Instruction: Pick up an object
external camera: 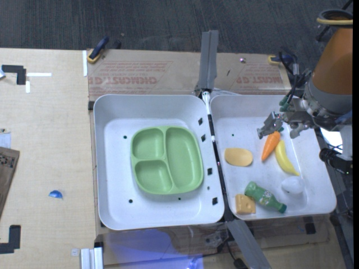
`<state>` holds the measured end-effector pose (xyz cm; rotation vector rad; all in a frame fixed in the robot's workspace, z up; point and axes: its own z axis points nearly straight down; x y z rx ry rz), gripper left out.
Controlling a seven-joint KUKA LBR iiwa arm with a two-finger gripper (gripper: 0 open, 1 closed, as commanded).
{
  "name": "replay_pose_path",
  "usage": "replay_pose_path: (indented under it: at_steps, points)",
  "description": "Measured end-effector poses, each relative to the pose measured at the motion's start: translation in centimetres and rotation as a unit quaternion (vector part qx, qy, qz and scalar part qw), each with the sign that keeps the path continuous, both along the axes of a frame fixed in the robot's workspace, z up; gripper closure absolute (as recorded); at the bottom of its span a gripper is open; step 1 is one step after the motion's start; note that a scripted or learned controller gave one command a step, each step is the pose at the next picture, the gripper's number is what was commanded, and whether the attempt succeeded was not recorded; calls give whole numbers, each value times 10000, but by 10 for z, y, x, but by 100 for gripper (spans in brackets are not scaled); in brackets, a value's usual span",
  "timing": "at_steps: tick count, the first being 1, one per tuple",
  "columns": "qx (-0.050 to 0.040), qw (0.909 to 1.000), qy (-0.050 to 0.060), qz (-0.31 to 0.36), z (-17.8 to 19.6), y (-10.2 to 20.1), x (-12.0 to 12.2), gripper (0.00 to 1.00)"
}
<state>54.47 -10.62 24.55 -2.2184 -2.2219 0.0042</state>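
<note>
With the tool (279,125) spread wide just above the top of the carrot (270,144) in the right bin (314,206), it should drop straight, straddle the carrot clear of the banana (285,159), then close.

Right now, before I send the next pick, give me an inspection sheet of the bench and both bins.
Surface: two white bins side by side; left bin, right bin.
Job's things: in the right bin, carrot, banana, yellow oval piece, green bottle lying down, orange-yellow block, white object.
Clutter: green divided plate in the left bin; small blue item on the bench.
Grippers: gripper low over the carrot's top end; a hold is not visible.
Cables: dark cables beside the arm.
Surroundings: cardboard sheet behind the bins; dark floor.
</note>
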Motion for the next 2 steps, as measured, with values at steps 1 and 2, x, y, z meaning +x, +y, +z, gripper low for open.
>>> replay_pose_path:
  at_steps: [1,2]
  points:
    - [5,9999,-5,130,-145,-79,3,0]
    - [3,9999,-7,113,-137,-80,3,100]
